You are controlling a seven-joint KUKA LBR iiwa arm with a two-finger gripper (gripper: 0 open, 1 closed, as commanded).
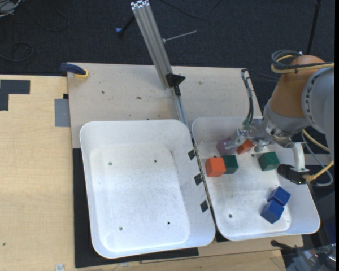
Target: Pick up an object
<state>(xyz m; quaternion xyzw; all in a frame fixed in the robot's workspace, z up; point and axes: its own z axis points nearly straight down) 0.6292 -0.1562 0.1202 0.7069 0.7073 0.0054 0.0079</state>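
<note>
The right white bin (305, 222) holds several small blocks. An orange cube (214, 166) touches a dark green cube (231, 164) near the bin's left wall. A lighter green cube (268, 161) lies further right, and two blue blocks (279, 196) (272, 211) sit near the front right. A mauve piece (224, 147) lies at the back. My gripper (246, 144) hangs low over the back of this bin, right at a small red-orange piece (245, 147), with the mauve piece just to its left. The gripper's body hides how that piece is met.
The left white bin (101, 134) stands beside the right one, with black clips (198, 179) along the shared edge. A slanted aluminium bar (153, 38) rises behind the bins. Cables (296, 176) trail off the arm at the right bin's right wall.
</note>
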